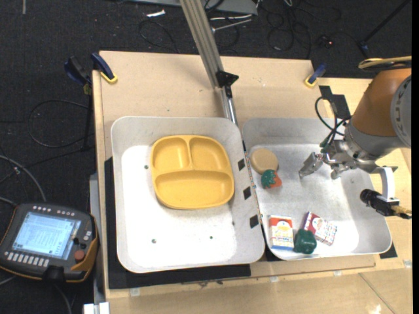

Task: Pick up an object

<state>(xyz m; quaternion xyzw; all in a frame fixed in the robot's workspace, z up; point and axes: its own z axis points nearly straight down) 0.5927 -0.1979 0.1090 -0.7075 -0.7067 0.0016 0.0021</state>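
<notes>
Bench of pale board carries two white bins; dark floor with cables lies around it, and a pendant sits at near left.

Nearest, along the front wall of the right bin: a small carton, a green lump and a second carton. The lump touches the second carton and is just beside the first. Risk: a grasp here likely catches two items, or the fingers strike the bin wall.

Mid-bin: a tan disc with a green-and-red piece touching its near edge. Both sit close to the bin's left wall, so a descent there may nudge one onto the other.

Gripper hovers over bare floor of the right bin, fingers spread apart, nothing between them. It is well apart from every item, so closing here grabs air.

Left bin holds a yellow tray, flat and wide; fingers would probably slip off its rim.

Farthest: a metal pole slants over the bench's back edge.
</notes>
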